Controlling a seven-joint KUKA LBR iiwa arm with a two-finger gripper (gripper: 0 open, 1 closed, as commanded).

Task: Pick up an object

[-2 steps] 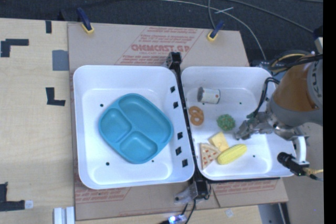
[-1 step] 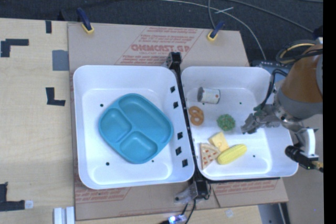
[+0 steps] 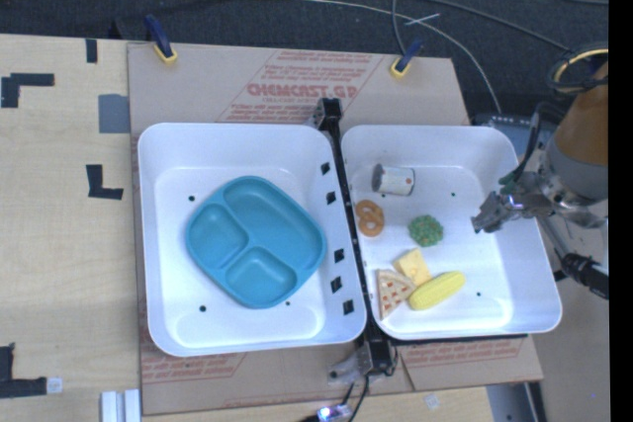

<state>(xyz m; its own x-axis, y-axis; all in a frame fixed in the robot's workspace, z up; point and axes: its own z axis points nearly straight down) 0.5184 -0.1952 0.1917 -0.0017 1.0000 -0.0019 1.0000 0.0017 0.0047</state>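
Arm: reached in from the right; gripper (image 3: pixel 488 216) hung over the right edge of the right bin (image 3: pixel 495 148).
Gripper state: too small and dark to tell how far open; nothing was seen held in it.
Right bin, contents: cup (image 3: pixel 394 179) on its side at the far left; pretzel (image 3: pixel 370 217) near the divider; broccoli (image 3: pixel 426 230) at centre; cheese (image 3: pixel 413 266), waffle (image 3: pixel 392 291) and corn (image 3: pixel 436 290) clustered near.
Left bin (image 3: pixel 158 148): held a blue tray (image 3: pixel 255 240).
Nearest candidate: broccoli, left of the gripper and apart from it.
Step in hand: approach, judged; no object was yet grasped.
Next move: would call for travel left over a chosen object, then a descent to straddle it before closing.
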